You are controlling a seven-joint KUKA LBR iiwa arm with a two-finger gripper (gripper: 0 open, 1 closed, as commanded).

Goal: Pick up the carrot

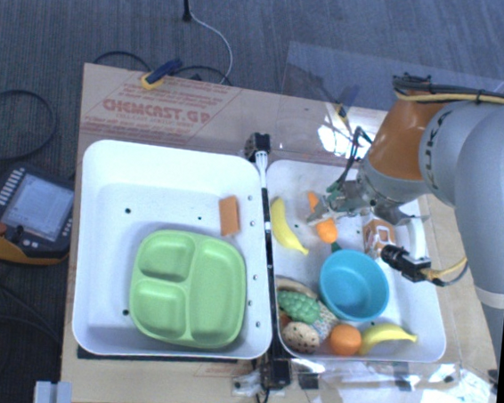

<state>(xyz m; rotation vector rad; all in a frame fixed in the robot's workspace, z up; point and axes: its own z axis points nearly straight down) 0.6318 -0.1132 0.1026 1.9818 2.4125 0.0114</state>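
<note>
One claw [339,205] sits just above the carrot [325,230] in the right bin [431,327].

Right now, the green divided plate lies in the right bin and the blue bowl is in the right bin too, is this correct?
Not quite. The camera view shows the green divided plate in the left bin, not the right one. The blue bowl is indeed in the right bin.
</note>
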